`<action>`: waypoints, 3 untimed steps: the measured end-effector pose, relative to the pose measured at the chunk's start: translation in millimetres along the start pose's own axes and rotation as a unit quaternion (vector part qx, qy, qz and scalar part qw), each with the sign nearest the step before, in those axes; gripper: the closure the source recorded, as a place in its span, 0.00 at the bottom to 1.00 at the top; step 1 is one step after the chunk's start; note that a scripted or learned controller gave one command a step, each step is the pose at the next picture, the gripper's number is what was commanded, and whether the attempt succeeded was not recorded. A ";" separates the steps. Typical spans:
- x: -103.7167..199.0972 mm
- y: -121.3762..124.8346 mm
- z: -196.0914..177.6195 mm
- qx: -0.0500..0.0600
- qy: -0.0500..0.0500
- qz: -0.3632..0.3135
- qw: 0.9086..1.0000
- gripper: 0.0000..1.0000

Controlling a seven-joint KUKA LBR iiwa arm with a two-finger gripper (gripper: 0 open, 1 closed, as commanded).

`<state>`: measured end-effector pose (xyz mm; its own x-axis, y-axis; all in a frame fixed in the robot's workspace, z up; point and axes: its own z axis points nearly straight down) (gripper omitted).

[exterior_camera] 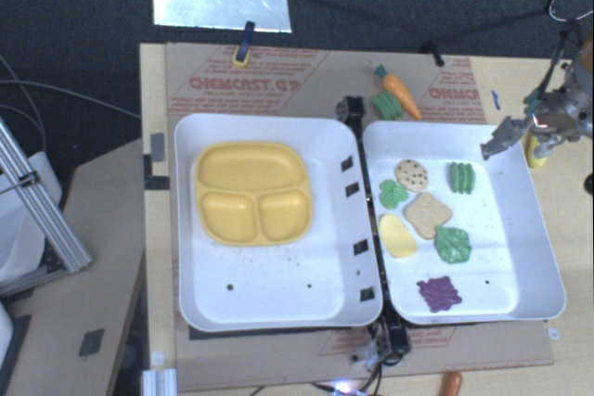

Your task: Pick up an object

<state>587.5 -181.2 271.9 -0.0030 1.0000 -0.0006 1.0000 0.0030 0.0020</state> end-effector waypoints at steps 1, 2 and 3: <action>-17.9 -2.5 122.1 0.005 0.001 0.002 1.000 0.00; -10.2 -98.4 190.6 0.006 0.003 0.004 1.000 0.00; 24.8 -27.2 143.9 -0.004 0.000 -0.004 1.000 0.00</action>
<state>560.5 -156.6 128.0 -0.0100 0.9999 -0.0007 0.9999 0.0100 0.0100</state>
